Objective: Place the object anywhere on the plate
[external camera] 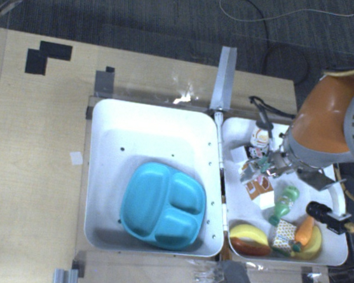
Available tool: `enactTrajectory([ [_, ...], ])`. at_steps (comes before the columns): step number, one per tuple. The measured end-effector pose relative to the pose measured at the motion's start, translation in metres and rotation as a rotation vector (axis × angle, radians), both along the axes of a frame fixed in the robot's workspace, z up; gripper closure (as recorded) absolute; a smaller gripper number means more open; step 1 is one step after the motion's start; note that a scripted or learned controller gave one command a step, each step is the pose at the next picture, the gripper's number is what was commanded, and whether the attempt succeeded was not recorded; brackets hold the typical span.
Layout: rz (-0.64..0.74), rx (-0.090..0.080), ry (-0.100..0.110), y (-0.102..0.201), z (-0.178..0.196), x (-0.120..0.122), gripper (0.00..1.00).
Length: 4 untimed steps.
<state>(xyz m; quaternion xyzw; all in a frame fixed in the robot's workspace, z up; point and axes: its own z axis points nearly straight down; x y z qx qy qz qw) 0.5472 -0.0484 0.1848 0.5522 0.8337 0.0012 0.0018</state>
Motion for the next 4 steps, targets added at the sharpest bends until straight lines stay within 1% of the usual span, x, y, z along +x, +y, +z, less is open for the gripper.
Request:
enactTrajectory([
  [1, 0.262, -0.001, -0.002, 0.073, 0.001, 0.013, 1.00],
  [2, 0.318, -0.001, 0.000, 0.065, 0.000, -0.031, 1.00],
  [3, 0.512, -0.001, 0.000, 0.136, 0.000, -0.059, 1.00],
  [4, 0.667, -0.004, -0.006, 0.111, 0.073, -0.058, 1.00],
])
